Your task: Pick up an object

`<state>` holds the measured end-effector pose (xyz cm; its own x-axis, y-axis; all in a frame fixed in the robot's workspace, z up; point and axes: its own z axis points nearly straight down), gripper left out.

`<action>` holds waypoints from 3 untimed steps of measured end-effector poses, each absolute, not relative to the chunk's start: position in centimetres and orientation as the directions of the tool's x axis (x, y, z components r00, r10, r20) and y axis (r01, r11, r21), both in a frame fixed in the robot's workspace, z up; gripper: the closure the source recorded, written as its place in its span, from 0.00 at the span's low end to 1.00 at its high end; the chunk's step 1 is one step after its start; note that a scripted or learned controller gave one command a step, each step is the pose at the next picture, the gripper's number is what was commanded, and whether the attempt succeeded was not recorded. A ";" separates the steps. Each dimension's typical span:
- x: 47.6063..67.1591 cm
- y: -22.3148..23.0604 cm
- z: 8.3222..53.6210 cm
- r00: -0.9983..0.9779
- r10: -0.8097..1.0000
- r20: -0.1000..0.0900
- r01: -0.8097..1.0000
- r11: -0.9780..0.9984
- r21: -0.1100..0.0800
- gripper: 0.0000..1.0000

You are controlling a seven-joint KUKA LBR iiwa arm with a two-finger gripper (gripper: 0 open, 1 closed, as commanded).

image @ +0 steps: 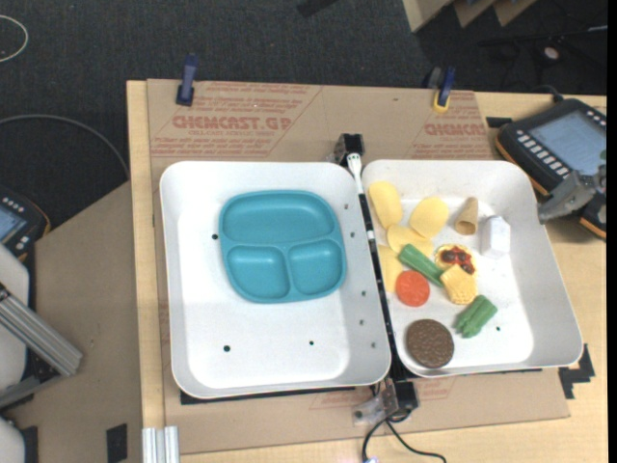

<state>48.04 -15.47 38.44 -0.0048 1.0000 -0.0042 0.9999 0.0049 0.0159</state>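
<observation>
The right white bin (540,258) holds several toy foods: a yellow piece (385,202), a second yellow piece (429,216), a tan cone (468,215), a small white block (496,234), a green bean (420,261), a pizza slice (455,257), a corn cob (462,284), a red tomato slice (413,288), a green pepper (475,316) and a brown cookie (429,342). The left white bin (193,336) carries a teal divided plate (281,245).
Both bins rest on a cardboard-covered board (241,119) held by a blue clamp (186,82) and a yellow-blue clamp (442,89). A teach pendant (564,148) lies at the right edge. Aluminium framing (34,336) stands at the left.
</observation>
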 end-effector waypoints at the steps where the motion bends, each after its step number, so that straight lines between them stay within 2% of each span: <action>1: 48.1 -15.6 38.7 -0.003 1.000 -0.003 1.000 0.003 0.006 1.00; 2: 48.3 -13.8 21.8 0.000 1.000 0.005 1.000 0.000 -0.016 1.00; 3: 47.8 -9.6 7.8 -0.002 1.000 0.002 1.000 0.002 -0.003 1.00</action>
